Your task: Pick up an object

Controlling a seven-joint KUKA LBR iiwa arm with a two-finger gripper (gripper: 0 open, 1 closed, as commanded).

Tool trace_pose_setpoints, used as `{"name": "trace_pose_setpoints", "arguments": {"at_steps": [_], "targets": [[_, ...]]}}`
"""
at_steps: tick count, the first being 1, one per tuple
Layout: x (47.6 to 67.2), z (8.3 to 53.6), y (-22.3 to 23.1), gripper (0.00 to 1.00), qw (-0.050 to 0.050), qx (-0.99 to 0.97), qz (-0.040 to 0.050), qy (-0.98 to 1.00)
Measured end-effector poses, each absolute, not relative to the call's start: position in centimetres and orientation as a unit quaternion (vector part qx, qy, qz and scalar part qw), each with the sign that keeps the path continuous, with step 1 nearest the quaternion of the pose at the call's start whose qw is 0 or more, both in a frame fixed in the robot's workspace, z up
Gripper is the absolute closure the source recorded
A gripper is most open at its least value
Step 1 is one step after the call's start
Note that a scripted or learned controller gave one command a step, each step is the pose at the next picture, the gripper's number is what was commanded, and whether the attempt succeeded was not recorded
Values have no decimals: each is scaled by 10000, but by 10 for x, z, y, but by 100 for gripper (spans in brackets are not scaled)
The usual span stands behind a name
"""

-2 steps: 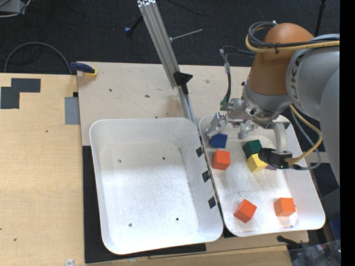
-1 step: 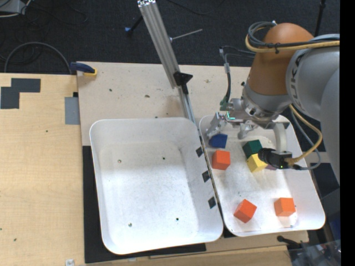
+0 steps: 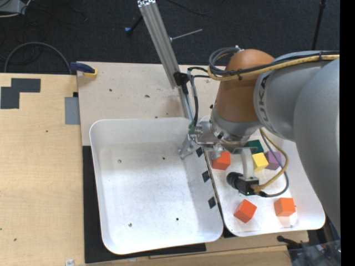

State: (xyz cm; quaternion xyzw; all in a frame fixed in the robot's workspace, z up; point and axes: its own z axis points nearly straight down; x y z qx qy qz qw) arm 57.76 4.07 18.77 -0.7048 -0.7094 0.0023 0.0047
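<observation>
The right bin point(image 3: 310, 218) holds several small blocks. An orange block point(image 3: 222, 160) lies near the divider, with a yellow one point(image 3: 259, 160), a purple one point(image 3: 274, 159) and a dark green one point(image 3: 255, 147) just right of it. Two more orange blocks point(image 3: 245, 210) point(image 3: 284, 206) sit near the front rim. My gripper point(image 3: 190, 145) hangs low over the back of the divider between the bins, left of the nearest orange block. I see nothing held in it. The wrist hides the back of the right bin.
The left bin point(image 3: 111, 143) is white with small dark specks. A slanted aluminium bar point(image 3: 164, 43) rises behind the bins. A black cable plug point(image 3: 239, 182) loops from the wrist over the right bin. Tan bench boards lie to the left.
</observation>
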Motion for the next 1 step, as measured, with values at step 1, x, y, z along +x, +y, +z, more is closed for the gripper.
{"name": "trace_pose_setpoints", "arguments": {"at_steps": [1], "targets": [[627,190,83,0,3,-7060,-4,-7082]]}}
